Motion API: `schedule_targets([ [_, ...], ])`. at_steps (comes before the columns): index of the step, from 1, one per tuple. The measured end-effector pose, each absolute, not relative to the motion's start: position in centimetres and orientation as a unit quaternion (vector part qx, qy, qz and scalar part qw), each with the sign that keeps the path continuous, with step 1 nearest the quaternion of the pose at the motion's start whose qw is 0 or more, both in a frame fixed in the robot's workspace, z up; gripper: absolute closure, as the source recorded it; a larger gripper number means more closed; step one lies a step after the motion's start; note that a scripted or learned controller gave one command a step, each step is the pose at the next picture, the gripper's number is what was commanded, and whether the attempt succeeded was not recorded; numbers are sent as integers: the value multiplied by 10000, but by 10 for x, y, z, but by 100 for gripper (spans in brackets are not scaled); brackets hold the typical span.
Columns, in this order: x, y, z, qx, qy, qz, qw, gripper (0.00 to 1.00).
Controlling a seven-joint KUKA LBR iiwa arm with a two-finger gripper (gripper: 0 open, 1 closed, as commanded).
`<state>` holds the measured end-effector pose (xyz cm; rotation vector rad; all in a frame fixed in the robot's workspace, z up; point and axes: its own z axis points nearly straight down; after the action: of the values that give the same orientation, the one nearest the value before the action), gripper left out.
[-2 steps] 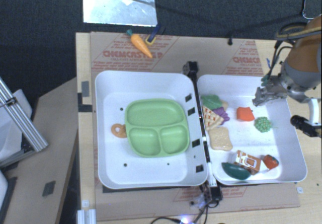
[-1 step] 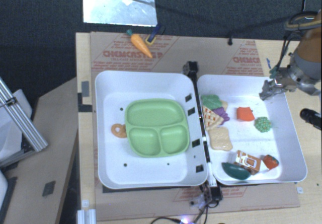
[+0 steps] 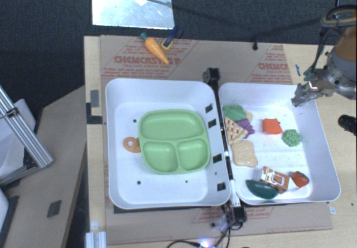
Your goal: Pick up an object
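My gripper (image 3: pixel 302 96) hangs over the far right corner of the right bin (image 3: pixel 329 174), with nothing visibly between its fingers. Below it in that bin lie an orange-red block (image 3: pixel 272 126) and a green broccoli piece (image 3: pixel 291 137). Toward the bin's left side sit a green leafy piece (image 3: pixel 235 112), a purple and red waffle-like item (image 3: pixel 237 128) and a beige cracker (image 3: pixel 244 153). At the front are a dark green piece (image 3: pixel 262 189), a brown and white box (image 3: pixel 274 178) and a red piece (image 3: pixel 300 179).
The left bin (image 3: pixel 120 185) holds a green divided tray (image 3: pixel 173 141) and a small orange pretzel ring (image 3: pixel 131 144). A toy carrot (image 3: pixel 156 49) lies on the cardboard behind the bins. A black divider (image 3: pixel 218 141) runs between the bins.
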<state>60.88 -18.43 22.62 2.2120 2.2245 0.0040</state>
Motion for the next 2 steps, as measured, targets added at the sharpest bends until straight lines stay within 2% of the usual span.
schedule_targets([
  [1, 593, -135, 216, 7043, 7099, 3, -5, 100],
  [2, 583, -83, 229, 7037, 7105, 10, -4, 100],
])
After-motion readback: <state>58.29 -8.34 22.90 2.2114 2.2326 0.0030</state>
